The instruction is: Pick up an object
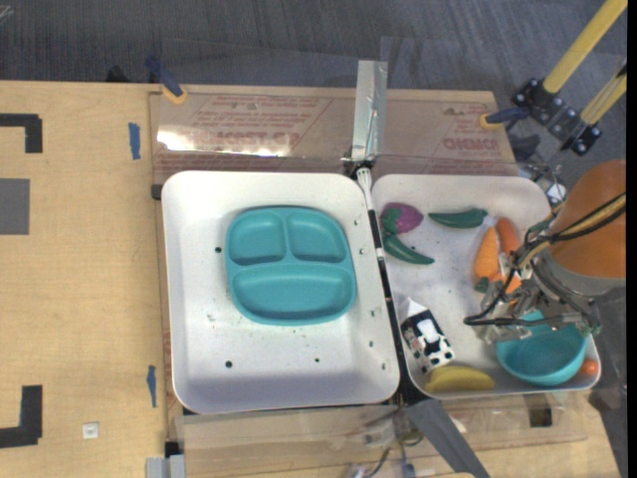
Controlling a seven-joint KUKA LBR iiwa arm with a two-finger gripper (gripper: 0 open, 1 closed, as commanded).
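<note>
Two shallow white bins are being carried side by side on the light wooden worktop (80,297). The left white bin (189,366) is being occupied by a teal plastic divided plate (291,264), which is lying flat near the bin's middle, with two small compartments toward the far edge and one long compartment toward the near edge.

The right white bin (448,257) is being shared by several small things. A purple and green toy vegetable (402,217) is lying near the bin's far left corner, and a dark green toy pepper (459,217) is lying beside it along the far edge. A second dark green pod-shaped toy (409,254) is lying just nearer, close to the left wall. An orange toy carrot (488,254) is lying toward the right side. A black and white toy cow (428,336) is lying near the left wall, and a yellow toy banana (459,376) is resting along the near edge, just beside the cow. A teal plastic bowl (540,357) is sitting in the near right corner.

The grey arm with its orange band (597,227) is reaching in over the right edge, and the tool (520,302) is being held low above the bowl's far rim, beside the carrot. Whether the tool is wide or narrow cannot be told, as it is being hidden among cables and dark parts.
</note>
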